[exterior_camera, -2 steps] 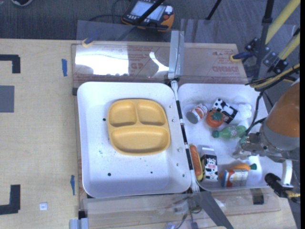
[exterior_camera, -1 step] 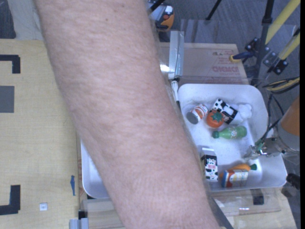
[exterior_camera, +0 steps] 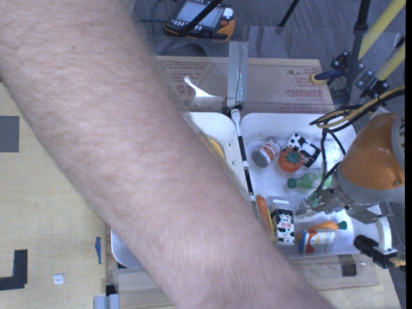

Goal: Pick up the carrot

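Red lettering is showing on the cardboard sheet [exterior_camera: 283,82] at 12 o'clock behind the bins, but it is too blurred to read. The screen of the handheld device [exterior_camera: 196,18] farther back is also giving no legible text. In the right bin [exterior_camera: 335,140], a small carton [exterior_camera: 284,227] is wearing a black-and-white cow pattern, and the label on the lying bottle [exterior_camera: 318,238] is too small to make out.

The carrot [exterior_camera: 262,214] is lying at the right bin's 8 o'clock corner, just beside the divider between the bins and touching or nearly touching the cow-patterned carton at its 4 o'clock side. Its long axis is running roughly from 11 o'clock to 5 o'clock, along the divider; which end is the tip cannot be told. A bare, blurred human forearm [exterior_camera: 129,147] is crossing the view from 10 o'clock to 6 o'clock, covering much of the left bin [exterior_camera: 212,131] and the carrot's lower end.

The gripper [exterior_camera: 318,201] is hanging at the carrot's 3 o'clock, apart from it, above a green bottle [exterior_camera: 302,182]; whether it is open or closed cannot be told.
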Tool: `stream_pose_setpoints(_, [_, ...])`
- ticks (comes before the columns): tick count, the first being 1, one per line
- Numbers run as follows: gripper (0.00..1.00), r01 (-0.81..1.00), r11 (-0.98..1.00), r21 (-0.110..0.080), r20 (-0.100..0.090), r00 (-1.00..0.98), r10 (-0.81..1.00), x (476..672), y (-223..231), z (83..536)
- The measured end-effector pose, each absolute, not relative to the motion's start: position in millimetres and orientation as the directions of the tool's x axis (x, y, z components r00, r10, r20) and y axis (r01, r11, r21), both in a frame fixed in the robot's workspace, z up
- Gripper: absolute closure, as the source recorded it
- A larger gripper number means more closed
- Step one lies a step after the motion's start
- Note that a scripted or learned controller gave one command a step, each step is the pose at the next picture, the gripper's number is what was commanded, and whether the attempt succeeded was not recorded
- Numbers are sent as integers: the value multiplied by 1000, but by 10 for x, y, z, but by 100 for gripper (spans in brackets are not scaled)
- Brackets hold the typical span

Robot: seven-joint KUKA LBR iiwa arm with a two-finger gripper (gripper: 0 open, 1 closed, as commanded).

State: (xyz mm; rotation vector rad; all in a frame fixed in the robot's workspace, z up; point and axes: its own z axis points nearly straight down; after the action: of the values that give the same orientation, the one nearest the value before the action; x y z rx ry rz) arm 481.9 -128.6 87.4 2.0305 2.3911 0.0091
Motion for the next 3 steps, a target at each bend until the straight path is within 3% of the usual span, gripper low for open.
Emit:
stream_pose_setpoints(1, [100,994,-113,8,0,113,994,4821,-1534,871])
stream_pose_setpoints(2, [100,958,286,10,-5,-286,958,5051,-951,881])
stream_pose_setpoints(3, [100,727,686,3,-5,-686,727,4807,-678,2577])
